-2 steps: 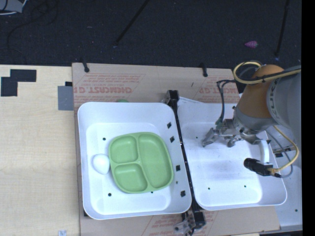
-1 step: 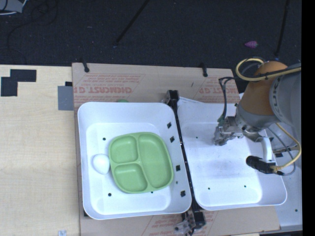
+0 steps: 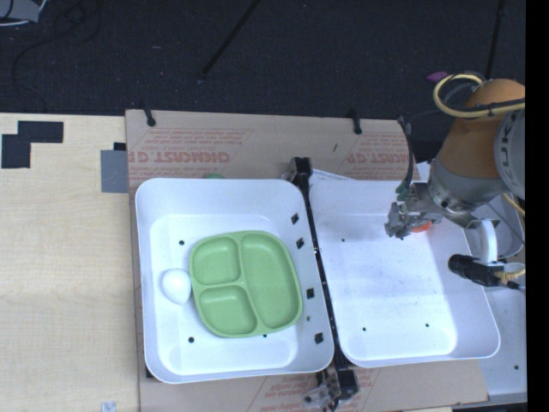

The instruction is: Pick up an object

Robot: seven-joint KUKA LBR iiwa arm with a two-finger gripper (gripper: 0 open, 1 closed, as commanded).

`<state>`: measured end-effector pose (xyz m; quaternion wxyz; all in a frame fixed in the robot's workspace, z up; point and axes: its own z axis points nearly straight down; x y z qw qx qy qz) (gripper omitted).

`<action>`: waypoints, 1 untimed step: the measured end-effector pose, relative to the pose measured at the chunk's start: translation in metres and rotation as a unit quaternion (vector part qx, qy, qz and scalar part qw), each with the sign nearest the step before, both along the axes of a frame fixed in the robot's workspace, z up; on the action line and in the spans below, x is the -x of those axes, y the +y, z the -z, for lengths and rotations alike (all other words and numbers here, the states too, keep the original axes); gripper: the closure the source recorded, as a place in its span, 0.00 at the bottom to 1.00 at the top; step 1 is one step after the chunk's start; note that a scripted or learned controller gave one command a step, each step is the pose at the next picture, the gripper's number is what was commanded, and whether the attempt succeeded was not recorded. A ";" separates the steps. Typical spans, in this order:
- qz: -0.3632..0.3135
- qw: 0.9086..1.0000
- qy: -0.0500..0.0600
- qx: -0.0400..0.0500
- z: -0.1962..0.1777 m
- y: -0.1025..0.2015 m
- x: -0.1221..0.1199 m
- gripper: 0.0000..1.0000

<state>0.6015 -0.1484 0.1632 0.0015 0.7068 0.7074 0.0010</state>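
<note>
Bins sit side by side on the counter [image 3: 69,256] as we look down: the left bin [image 3: 163,204] holds a green divided plate [image 3: 245,283] with a white egg-shaped object [image 3: 177,285] touching its left edge. Over the right bin [image 3: 412,316], the gripper [image 3: 403,221] hovers near the upper wall; we cannot tell how it stands.

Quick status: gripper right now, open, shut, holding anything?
Gripper: over the right bin near its upper edge; cannot be told from this view.
</note>
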 end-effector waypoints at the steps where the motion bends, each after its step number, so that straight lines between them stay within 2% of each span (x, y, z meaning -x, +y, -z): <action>1: 0.000 1.000 0.001 0.000 -0.043 -0.003 -0.004 1.00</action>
